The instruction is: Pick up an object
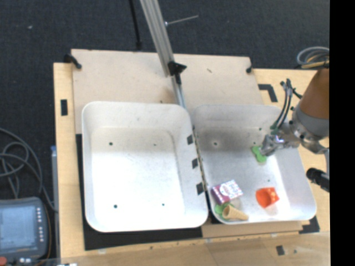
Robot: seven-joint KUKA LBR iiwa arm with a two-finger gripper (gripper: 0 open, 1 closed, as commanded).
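Nearest the camera, along the right bin's (288, 215) front wall, lie three small things: an ice-cream cone toy (233, 212) with a green tip at the front-left corner, a purple and white carton (227, 191) just behind it against the divider side, and an orange cup-like piece (267, 197) off to the right, apart from both. Left of them sits the left bin (94, 148), its white floor dotted with dark speckles. Farther back in the right bin, the gripper (265, 150) hangs low with a small green object (259, 154) at its fingertips; whether the fingers actually clamp it cannot be told. Behind it the grey arm (310, 121) rises to its orange band (317, 96). Beyond the bins, a slanted aluminium rail (158, 32) crosses the wooden bench (222, 76).
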